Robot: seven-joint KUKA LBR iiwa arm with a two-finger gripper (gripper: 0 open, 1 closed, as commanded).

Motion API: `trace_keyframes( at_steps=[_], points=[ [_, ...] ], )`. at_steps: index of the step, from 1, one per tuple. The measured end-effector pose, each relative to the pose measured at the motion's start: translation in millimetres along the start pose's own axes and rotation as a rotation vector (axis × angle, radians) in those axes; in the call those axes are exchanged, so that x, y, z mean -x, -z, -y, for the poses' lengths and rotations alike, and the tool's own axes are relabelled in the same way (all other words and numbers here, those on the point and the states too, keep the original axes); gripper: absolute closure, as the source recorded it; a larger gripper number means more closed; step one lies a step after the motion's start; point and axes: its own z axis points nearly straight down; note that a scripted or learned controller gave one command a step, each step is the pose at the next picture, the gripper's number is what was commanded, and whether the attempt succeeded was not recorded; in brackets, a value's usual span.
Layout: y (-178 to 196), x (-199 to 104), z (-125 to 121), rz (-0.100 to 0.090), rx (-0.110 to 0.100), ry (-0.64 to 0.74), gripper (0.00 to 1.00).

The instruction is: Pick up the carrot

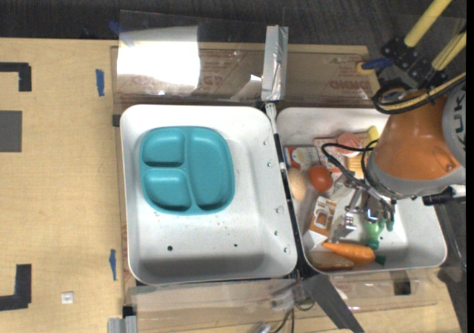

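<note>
The hand (354, 222) hangs just above the carrot (349, 251), apparently lined up for a grab; its grip state is unclear.

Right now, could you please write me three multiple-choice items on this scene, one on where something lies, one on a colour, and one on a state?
1. Where does the carrot lie?
A. In the left bin, on the tray
B. In the right bin, near its front wall
C. On the cardboard outside the bins

2. What colour is the divided tray in the left bin?
A. Teal
B. Red
C. Yellow

3. How does the carrot stand relative to the gripper?
A. Lifted clear above the bin
B. Resting on the tray
C. Lying on the bin floor just in front of the gripper

Answers: 1 B, the orange carrot rests along the right bin's front wall. 2 A, the tray is plainly teal. 3 C, the carrot lies flat below the fingertips, not raised.
</note>
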Motion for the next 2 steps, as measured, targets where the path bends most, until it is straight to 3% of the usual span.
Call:
trace_keyframes(
  at_steps=[1, 2],
  points=[
    [-6.7, -19.2, 37.4, 0.013, 0.003, -0.029, 0.00],
    [6.1, -15.3, 35.8, 0.025, 0.003, -0.026, 1.00]
  ],
)
